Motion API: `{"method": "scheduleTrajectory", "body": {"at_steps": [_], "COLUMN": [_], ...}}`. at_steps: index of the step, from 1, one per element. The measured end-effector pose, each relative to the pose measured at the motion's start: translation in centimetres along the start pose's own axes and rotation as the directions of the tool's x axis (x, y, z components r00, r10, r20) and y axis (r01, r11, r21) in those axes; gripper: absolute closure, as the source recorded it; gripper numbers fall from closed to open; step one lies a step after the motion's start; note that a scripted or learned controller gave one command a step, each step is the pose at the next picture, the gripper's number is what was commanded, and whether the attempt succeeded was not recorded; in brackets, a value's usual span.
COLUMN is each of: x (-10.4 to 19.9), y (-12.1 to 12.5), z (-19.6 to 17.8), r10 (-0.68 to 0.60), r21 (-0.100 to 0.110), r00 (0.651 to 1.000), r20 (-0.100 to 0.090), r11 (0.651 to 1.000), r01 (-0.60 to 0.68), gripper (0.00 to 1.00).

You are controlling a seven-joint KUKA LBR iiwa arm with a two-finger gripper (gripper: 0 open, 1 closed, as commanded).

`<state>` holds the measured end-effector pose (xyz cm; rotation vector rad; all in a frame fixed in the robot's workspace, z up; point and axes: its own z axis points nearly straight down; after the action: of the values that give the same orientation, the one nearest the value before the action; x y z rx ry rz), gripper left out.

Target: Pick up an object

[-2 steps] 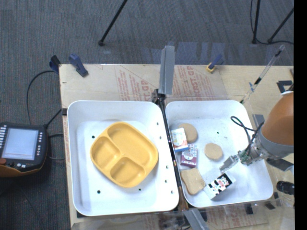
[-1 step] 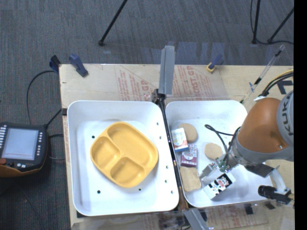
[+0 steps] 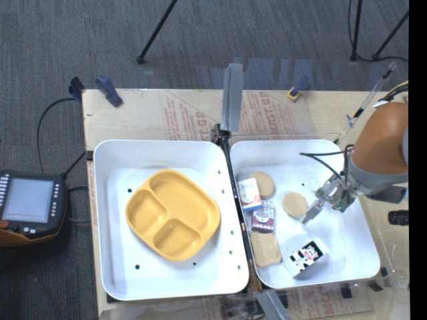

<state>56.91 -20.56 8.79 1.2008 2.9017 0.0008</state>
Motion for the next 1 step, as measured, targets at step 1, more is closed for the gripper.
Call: {"method": "scheduleTrajectory", "body": {"at_steps": [1], "x": [-0.03], "y": [0.11], "z": [-1.02], "r10": [0.003], "r21": [-0.003], "r00": [1.0], "r20": [0.001], "r11": [1.0], "r01": [-0.003], "gripper": [1.0]}}
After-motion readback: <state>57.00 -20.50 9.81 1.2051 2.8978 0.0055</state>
